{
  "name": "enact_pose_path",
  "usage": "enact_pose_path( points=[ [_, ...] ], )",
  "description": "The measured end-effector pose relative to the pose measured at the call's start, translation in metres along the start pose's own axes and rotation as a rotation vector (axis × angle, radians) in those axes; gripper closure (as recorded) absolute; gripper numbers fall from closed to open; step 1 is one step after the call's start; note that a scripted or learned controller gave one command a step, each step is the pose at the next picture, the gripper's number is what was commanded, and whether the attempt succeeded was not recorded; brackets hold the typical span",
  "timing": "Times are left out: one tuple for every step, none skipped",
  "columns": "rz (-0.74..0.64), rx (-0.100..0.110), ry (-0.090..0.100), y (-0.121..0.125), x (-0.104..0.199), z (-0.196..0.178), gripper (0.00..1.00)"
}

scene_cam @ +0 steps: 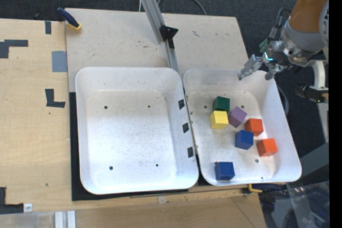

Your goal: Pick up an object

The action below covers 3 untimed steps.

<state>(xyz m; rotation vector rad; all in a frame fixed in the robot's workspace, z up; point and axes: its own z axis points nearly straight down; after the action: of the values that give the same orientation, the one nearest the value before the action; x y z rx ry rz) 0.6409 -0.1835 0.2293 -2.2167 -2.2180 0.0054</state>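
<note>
Plywood tabletop (pixel 32 115), two white bins. Left bin (pixel 131 75) bare. Right bin (pixel 280 115) holds green (pixel 221 103), yellow (pixel 218 119), purple (pixel 237 115), two orange (pixel 254 126) and two blue cubes (pixel 243 139). Claw (pixel 256 71) above right bin's far rim, fingers spread, gripping nothing.

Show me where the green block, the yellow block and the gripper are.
green block (pixel 222 103), camera view, on its top face
yellow block (pixel 218 119), camera view, on its top face
gripper (pixel 257 71), camera view, midway between the fingertips
</note>
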Motion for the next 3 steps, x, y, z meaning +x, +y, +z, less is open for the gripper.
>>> enact_pose_path(
  points=[
    [-0.001,-0.005,-0.003,0.001,0.0,-0.003,0.0],
    [-0.001,-0.001,-0.002,-0.001,0.002,0.04,0.0],
    [-0.002,-0.001,-0.002,0.003,0.007,0.086,0.0]
  ],
)
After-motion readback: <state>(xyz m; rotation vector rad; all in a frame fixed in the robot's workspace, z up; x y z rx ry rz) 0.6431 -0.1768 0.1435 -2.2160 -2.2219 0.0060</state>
